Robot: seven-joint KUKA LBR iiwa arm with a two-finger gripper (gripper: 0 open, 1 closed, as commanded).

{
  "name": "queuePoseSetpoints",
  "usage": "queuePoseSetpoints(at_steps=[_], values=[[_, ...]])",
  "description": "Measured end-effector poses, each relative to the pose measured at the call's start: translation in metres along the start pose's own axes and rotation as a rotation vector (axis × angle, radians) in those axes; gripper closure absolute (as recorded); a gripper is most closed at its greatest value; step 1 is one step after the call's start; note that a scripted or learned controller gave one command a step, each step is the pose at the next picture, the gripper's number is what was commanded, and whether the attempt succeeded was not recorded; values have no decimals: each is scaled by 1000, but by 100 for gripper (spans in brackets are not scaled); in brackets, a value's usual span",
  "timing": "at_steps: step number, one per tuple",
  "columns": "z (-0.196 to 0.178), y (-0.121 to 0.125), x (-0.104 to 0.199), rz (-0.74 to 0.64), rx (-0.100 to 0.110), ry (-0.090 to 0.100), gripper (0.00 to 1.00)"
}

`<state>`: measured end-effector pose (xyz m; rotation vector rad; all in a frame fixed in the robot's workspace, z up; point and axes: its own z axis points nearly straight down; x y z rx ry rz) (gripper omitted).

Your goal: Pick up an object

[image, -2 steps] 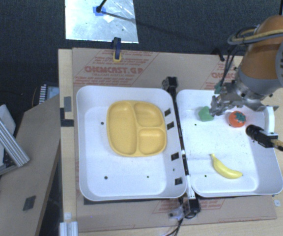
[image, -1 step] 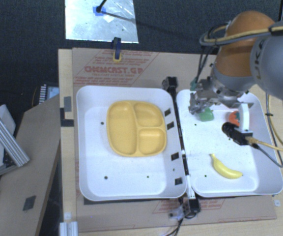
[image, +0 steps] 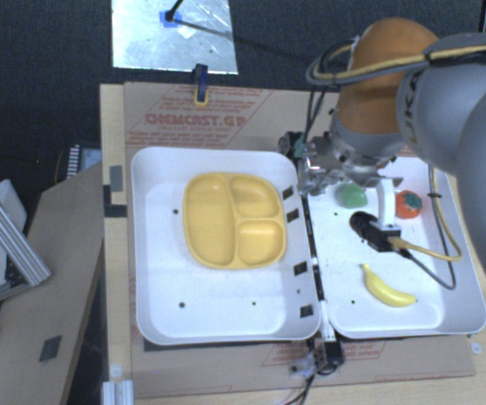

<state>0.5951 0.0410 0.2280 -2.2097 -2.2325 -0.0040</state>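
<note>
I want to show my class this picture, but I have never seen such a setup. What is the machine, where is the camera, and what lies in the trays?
The machine is a robot arm, grey with an orange band, reaching in from the right. At its end is the tool, the part meant to grasp things. The single camera is fixed above the bench and looks down at a slant. Two shallow white bins sit side by side. The left bin holds a yellow divided plate. The right bin holds a banana, a small green object and a small red object. The tool hangs over the right bin, next to the green object. The picture shows nothing gripped in it.
</note>
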Motion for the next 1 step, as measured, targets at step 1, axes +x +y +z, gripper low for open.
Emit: queuePoseSetpoints(at_steps=[1], values=[[-2,17,46,1,-2,0,100]])
